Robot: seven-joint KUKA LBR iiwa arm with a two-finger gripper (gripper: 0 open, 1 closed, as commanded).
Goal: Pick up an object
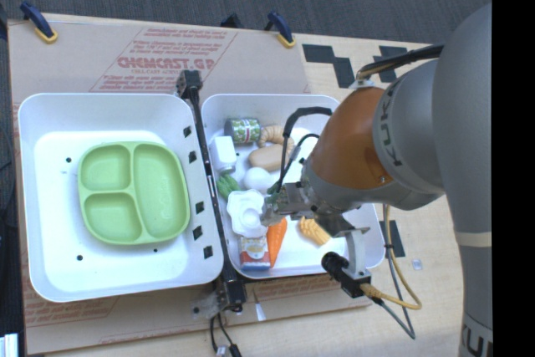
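Gripper (278, 209) is down in the right bin (368, 251) over the toy-food pile, beside the carrot (276, 238) and white cup (245, 211), likely lining up a pick; wrist blocks any read on grip.

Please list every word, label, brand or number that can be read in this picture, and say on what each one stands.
"CHEMCAST GP": large red print on the brown cardboard sheet under the bins.
Smaller red lines around it: too blurred to read.
Label on the small green can: too small to read.
Label on the orange carton: blurred, unreadable.
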